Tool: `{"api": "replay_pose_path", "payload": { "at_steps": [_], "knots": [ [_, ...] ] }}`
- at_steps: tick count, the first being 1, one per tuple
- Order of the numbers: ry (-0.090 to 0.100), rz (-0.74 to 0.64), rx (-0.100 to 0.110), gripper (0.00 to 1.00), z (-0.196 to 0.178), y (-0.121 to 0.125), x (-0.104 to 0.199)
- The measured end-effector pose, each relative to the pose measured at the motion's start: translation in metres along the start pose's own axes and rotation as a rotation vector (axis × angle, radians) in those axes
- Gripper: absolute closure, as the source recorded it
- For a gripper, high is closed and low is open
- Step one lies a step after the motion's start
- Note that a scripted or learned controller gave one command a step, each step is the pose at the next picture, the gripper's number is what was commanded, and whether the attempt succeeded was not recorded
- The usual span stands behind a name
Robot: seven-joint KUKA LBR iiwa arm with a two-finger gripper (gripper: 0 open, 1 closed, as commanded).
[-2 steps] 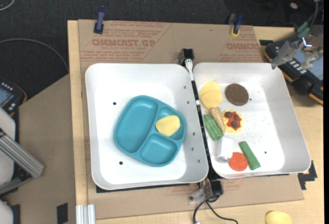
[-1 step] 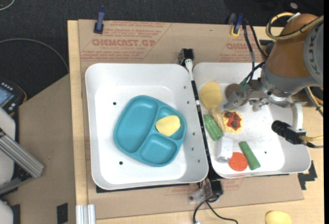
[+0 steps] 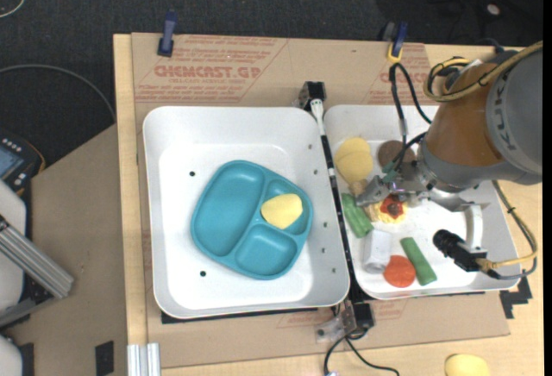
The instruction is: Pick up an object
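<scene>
Arm (image 3: 483,128) over right bin (image 3: 448,284), claw (image 3: 385,193) among toy food.

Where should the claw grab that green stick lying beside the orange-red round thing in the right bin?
Probably across the middle of the green stick, coming straight down from above. It lies flat and slanted on the floor of the right bin, long and narrow, so its two long sides offer the easiest pinch. The orange-red piece crowds its lower end.
</scene>
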State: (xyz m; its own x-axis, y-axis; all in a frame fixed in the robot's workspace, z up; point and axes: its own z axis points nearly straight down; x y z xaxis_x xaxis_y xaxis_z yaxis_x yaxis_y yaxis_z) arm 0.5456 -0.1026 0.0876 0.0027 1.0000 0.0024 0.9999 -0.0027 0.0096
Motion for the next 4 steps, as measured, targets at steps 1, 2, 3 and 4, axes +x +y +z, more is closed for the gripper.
{"api": "replay_pose_path", "payload": {
  "at_steps": [1, 2, 3, 4],
  "knots": [
    [-0.009, 0.0, -0.014, 1.0, -0.016, 0.004, -0.003],
    [-0.001, -0.006, 0.008, 1.0, -0.1, -0.025, 0.084],
    [-0.005, -0.002, -0.005, 1.0, -0.255, -0.038, 0.049],
    [-0.001, -0.008, -0.011, 1.0, -0.447, -0.062, 0.085]
  ]
}}
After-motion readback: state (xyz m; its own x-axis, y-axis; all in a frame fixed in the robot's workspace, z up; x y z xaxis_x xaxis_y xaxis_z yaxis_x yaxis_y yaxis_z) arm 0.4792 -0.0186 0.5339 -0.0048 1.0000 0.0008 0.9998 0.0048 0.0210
